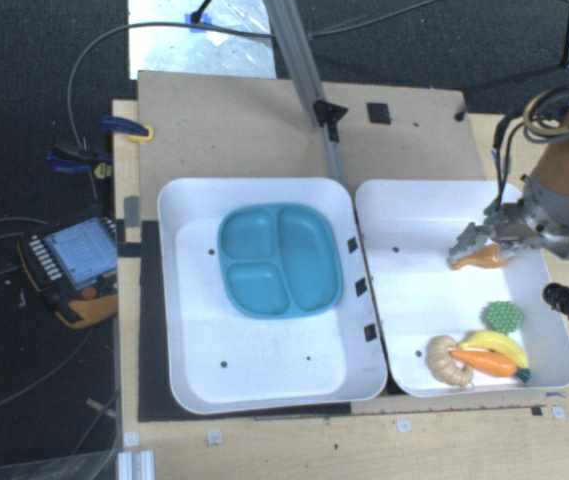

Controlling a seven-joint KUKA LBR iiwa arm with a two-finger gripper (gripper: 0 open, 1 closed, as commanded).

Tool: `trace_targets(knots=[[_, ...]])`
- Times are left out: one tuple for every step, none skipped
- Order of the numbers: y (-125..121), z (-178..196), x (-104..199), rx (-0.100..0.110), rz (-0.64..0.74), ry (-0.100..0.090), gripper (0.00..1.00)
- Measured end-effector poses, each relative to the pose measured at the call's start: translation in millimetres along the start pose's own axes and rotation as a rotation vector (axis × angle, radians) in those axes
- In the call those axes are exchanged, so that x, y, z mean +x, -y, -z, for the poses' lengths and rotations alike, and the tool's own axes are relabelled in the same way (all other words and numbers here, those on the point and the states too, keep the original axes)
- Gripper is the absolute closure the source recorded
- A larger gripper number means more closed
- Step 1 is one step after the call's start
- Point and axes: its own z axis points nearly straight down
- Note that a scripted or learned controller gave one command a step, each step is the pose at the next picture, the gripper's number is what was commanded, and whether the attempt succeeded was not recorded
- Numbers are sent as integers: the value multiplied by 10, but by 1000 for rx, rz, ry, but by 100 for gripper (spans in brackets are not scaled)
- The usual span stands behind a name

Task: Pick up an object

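My gripper (486, 244) hangs over the right side of the right bin (414, 298), reaching in from the right. An orange-tan toy (480, 258) sits directly under its tip, touching or nearly touching it; I cannot tell whether it is gripped. Further toward the front right corner lie a green bumpy toy (503, 316), a yellow banana (497, 344), an orange carrot (486, 362) and a tan peanut-shaped toy (448, 360), bunched close together.
The left bin (189, 308) holds a blue divided plate (281, 260). A raised ridge (360, 288) separates the two bins. The left half of the right bin's floor is bare white. Cables and a handheld device (74, 268) lie off the bench to the left.
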Motion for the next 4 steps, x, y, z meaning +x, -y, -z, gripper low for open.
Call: trace_targets(knots=[[-28,-426,45,2,2,-1,0],[-46,-698,43,-3,-1,0,0],[-68,-567,42,-10,0,1,100],[-79,-142,63,-2,3,0,100]])
